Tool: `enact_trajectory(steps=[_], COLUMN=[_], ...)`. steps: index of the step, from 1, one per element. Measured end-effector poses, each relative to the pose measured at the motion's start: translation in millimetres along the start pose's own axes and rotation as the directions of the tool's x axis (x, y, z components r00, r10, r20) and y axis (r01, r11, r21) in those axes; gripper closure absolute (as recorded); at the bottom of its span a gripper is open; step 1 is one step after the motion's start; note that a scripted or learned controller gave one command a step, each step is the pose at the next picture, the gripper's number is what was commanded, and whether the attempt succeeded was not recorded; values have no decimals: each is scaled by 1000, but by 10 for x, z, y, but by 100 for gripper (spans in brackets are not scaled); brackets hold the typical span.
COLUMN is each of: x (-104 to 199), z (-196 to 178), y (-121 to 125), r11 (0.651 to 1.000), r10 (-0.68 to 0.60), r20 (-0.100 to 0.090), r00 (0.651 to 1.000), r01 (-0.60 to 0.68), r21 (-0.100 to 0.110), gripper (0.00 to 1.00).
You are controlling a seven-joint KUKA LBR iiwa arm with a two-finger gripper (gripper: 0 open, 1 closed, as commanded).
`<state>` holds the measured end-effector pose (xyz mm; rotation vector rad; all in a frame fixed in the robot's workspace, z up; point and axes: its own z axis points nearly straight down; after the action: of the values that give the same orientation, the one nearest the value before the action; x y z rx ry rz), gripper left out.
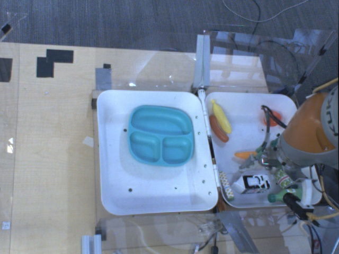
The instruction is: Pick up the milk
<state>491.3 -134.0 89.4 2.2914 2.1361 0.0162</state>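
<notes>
The milk (256, 182) is a small white carton with black print. It lies near the front edge of the right bin (249, 102). My gripper (263, 160) hangs low over that bin, just behind the milk and next to a small orange carrot (243, 154). The grey arm with its orange band (310, 128) reaches in from the right and hides the bin's right part. Nothing is visibly lifted off the bin floor.
A yellow banana (221, 116) and a hot dog (218, 129) lie along the right bin's left wall. A red item (267, 116) sits at the back, and a green-capped bottle (279, 195) at the front right. A blue divided plate (161, 135) rests in the left bin (114, 157).
</notes>
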Motion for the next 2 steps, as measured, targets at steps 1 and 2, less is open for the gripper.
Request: enact_trajectory(steps=[1,2], x=[257,-103], z=[7,-5], y=[462,56], r11=[999,979], r10=[-45,-205], r20=[2,5], r00=[999,979], r01=[45,205], r21=[-1,-4], gripper=[0,0])
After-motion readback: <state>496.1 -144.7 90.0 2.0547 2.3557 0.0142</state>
